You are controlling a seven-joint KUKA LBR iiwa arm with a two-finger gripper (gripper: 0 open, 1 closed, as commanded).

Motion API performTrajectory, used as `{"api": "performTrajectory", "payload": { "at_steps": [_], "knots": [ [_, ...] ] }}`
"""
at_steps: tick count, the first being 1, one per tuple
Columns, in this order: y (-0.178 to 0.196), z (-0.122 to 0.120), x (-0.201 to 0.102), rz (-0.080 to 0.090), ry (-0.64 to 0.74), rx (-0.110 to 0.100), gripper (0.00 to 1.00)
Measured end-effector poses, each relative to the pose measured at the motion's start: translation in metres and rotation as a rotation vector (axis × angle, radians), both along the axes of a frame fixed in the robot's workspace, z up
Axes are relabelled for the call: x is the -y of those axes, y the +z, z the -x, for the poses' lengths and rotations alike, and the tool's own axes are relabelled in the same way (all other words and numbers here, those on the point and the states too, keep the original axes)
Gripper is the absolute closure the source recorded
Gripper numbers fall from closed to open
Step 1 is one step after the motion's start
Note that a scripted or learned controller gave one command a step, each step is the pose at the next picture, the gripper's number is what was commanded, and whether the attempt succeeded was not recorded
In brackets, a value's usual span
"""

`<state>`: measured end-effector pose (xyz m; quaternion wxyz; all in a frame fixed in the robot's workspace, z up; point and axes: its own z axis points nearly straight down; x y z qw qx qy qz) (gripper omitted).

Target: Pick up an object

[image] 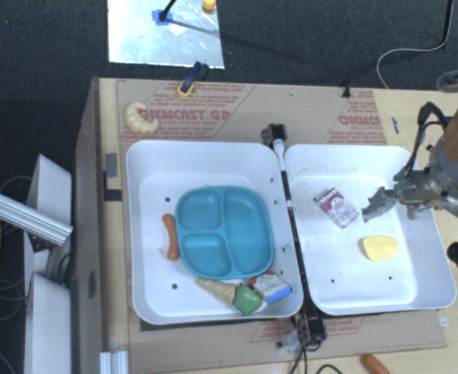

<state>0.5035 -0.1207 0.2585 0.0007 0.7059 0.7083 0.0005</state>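
Evidently, the gripper (378,203) was poised low over the right bin (428,287), reaching in from the right; whether its fingers were spread or pressed together could not be told, and nothing was seen caught in it. Two likely targets lay in that bin: a small red-and-white packet (336,207) just beside the gripper's tip, and a yellow block (378,248) near it, toward the front.

A miss was judged the main risk. The packet lay flat, so it could be pushed along the bin floor rather than lifted. The tip also sat between the two objects, so a descent could be expected to land on bare plastic or nudge the block aside.

In the left bin (139,232) a blue divided plate (223,232), an orange sausage-shaped toy (171,236) and a few small items at the front were lying, well apart from the arm.

Red lettering was printed on the cardboard beneath (237,104); roughly "CHEMCAST" could be read. The packet's print was too small to read.
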Motion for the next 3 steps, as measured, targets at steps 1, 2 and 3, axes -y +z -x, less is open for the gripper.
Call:
{"api": "performTrajectory", "payload": {
  "at_steps": [1, 2, 3],
  "knots": [
    [-0.083, -0.112, 0.0, 0.0, 0.0, -0.002, 0.0],
    [-0.154, -0.108, -0.025, -0.001, 0.001, -0.003, 0.0],
    [-0.142, -0.11, -0.025, 0.0, 0.001, 0.002, 1.0]
  ]
}}
